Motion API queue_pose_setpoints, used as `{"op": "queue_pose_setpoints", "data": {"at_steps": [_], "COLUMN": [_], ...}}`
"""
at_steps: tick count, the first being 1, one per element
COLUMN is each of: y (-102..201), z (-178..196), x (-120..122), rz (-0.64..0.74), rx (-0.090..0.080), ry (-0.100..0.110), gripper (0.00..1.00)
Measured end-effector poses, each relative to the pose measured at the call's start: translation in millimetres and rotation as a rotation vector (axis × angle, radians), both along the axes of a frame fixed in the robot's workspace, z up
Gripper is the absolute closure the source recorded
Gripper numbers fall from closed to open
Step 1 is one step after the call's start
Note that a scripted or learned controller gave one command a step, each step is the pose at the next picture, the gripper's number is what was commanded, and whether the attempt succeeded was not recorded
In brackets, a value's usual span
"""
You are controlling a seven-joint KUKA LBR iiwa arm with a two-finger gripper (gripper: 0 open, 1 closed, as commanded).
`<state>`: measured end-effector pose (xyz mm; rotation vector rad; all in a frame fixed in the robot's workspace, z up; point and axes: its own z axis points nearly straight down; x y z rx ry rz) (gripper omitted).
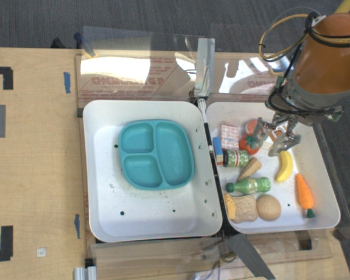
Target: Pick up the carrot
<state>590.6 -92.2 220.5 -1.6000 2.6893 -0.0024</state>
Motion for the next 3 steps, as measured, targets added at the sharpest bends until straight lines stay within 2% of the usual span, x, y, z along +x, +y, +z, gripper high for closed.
{"op": "queue_pose_setpoints", "data": {"at_steps": [1, 2, 3], "y": [-59, -117, -116], "z": [141, 9, 12], "x": [-4, -30, -28], "rz": [0.328, 0.564, 0.566], "rx": [-0.009, -0.001, -0.005], "ry": [-0.002, 0.013, 0.007], "gripper": [1.00, 1.00, 0.00]}}
